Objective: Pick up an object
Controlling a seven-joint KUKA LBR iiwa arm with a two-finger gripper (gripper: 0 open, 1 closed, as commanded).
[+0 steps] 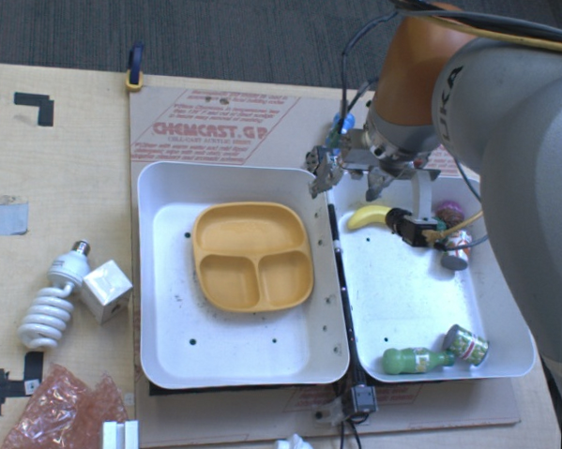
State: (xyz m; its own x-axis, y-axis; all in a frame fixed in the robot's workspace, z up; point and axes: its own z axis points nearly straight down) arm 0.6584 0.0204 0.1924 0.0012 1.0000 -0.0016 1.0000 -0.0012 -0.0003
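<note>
The gripper (352, 180) hangs over the divider at the right bin's (500, 352) 11 o'clock corner; whether its jaws are parted, I cannot tell. The banana (369, 217) lies just below it, long axis running 8 to 2 o'clock, stem toward 2. Descending here, a finger could strike the bin wall or nudge the banana aside.

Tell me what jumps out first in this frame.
A yellow divided tray lies in the left bin. The arm looms over the right bin, its end effector near a banana at the far end. A green bottle lies along the near wall.
</note>
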